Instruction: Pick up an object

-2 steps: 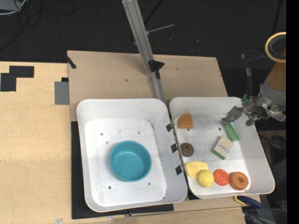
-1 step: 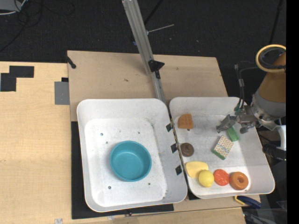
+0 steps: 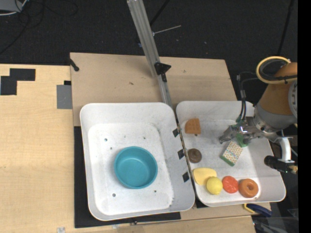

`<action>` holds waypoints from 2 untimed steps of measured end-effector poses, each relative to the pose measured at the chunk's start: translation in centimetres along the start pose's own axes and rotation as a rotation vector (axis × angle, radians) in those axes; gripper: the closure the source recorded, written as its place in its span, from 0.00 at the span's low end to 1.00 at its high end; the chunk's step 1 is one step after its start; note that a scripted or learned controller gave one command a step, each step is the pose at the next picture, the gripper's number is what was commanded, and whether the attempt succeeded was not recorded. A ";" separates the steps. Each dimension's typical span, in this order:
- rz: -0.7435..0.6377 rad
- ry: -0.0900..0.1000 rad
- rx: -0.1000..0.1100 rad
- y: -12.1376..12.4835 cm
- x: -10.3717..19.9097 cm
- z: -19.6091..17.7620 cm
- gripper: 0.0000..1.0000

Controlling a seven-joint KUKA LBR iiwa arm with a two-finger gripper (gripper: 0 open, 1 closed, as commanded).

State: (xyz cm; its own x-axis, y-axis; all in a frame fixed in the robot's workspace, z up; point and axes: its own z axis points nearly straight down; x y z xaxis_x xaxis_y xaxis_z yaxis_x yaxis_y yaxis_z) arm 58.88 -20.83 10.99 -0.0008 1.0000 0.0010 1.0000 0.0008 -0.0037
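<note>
Lying in the right bin [image 3: 272, 194], a green patterned packet [image 3: 232, 153] sat tilted just below the gripper [image 3: 236, 136], whose fingers spread wide above its upper end without closing on it. Nearby lay an orange block [image 3: 193, 126], a brown disc [image 3: 194, 155], a yellow lemon [image 3: 214, 185], a red tomato [image 3: 230, 184] and a glazed doughnut [image 3: 249, 188]. A teal bowl [image 3: 136, 167] occupied the left bin [image 3: 97, 130].

Gripper [image 3: 236, 136] over right bin [image 3: 214, 111], touching green packet [image 3: 232, 152].
</note>
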 end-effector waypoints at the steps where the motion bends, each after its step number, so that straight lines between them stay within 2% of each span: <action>1: 0.000 -0.002 -0.006 0.1 0.0 1.7 0.00; 2: 0.001 -0.004 -0.009 0.2 -0.1 0.6 1.00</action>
State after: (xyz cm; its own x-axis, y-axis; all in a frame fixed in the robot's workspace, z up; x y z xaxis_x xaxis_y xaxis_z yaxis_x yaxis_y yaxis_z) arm 59.04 -20.93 10.42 -0.0001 1.0000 -0.0030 1.0000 0.0001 0.0050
